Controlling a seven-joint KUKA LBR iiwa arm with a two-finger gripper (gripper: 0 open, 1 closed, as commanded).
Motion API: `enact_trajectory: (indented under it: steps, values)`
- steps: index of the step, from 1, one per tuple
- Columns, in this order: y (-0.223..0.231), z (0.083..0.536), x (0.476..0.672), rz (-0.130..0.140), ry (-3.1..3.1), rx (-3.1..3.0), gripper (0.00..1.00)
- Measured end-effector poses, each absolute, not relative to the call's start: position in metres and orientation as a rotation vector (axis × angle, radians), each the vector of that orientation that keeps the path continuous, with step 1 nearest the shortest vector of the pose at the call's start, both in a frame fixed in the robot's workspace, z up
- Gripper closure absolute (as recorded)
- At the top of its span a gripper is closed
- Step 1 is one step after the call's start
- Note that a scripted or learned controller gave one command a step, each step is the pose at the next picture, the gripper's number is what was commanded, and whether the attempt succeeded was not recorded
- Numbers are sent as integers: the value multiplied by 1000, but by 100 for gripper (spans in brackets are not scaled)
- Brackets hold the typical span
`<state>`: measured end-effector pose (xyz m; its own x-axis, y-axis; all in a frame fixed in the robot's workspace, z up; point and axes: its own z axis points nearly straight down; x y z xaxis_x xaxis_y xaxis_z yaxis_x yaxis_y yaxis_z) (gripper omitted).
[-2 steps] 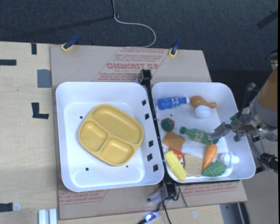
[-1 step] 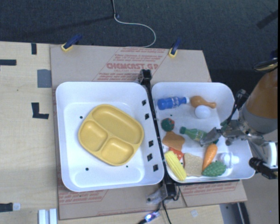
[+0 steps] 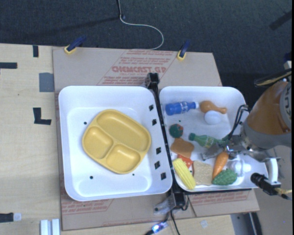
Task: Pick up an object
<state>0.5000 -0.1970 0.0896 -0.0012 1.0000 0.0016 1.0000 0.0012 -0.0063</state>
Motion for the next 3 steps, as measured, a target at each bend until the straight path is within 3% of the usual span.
enact_trajectory:
  steps: [1,2,3]
  values:
    - [-197,102,501,3,-2220,-2217,100]
    - [-190,158,494,-2,-2225,-2221,100]
    - [-192,201,498,-1,-2225,-2221,100]
